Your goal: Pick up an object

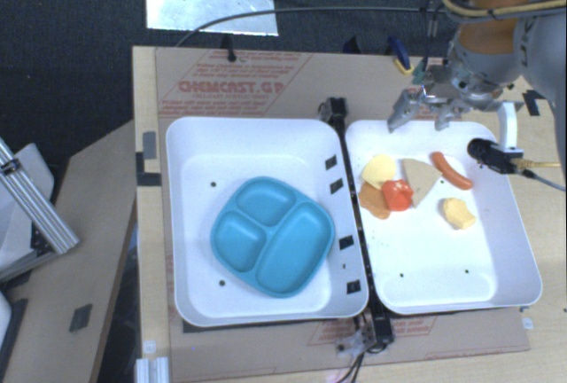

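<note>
Gripper (423,114) apparently spread and holding nothing, above the far rim of the right bin (496,284).

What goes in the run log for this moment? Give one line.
phase: approach | hand: open, above right bin far edge, holding nothing | food: clustered in right bin | left bin: blue plate

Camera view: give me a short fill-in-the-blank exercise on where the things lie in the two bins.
1. The blue divided plate lies in the ____ bin.
2. The toy food pieces, among them a hot dog, lie in the ____ bin.
3. The red tomato sits beside a ____ round piece.
4. The gripper hangs over the right bin's ____ rim.

Missing words: left; right; yellow; far
</note>
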